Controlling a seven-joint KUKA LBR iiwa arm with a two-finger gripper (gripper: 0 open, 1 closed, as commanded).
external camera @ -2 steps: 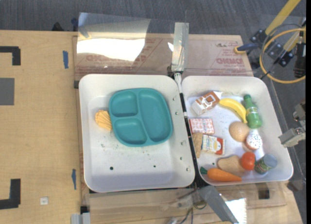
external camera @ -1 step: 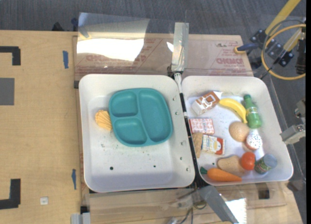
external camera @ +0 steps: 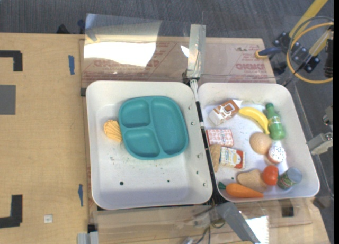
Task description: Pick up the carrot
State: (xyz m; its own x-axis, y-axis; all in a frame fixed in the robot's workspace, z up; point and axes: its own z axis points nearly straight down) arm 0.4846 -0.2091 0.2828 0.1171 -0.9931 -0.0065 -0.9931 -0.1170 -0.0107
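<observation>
In the right bin (external camera: 300,132), along its near edge, the carrot (external camera: 243,190) lies on its side, touching a tan pear (external camera: 251,178) just behind it, with a tomato (external camera: 269,174) beside that. A banana (external camera: 255,117) and a green bottle (external camera: 274,122) sit farther back. The left bin (external camera: 100,147) bears a teal tray (external camera: 153,127) with a yellow shell (external camera: 113,130) at its left side.
</observation>
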